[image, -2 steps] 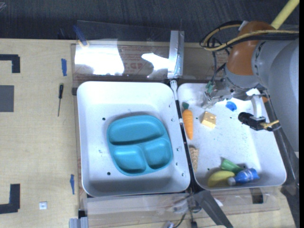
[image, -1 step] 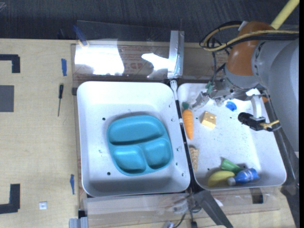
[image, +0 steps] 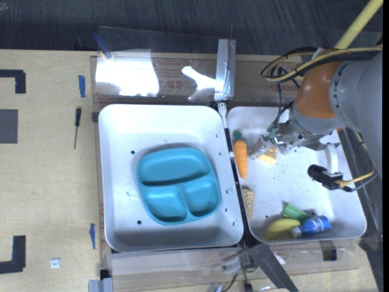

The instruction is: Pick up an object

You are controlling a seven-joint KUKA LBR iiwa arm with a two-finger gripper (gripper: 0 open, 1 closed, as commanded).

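The gripper (image: 271, 140) hangs low in the right bin (image: 352, 205), just above a pale yellow piece (image: 267, 157); whether its fingers are apart or together I cannot tell; the carrot (image: 240, 157) lies close beside — a descent slightly off could nudge either away, or close on nothing.

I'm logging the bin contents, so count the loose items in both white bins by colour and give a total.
Teal: 1, divided plastic tray, left bin
Orange: 1, toy carrot
Pale yellow: 1, small wedge near the gripper
Yellow: 1, banana
Green: 1, chunky piece
Blue: 1, small bottle
Total: 6
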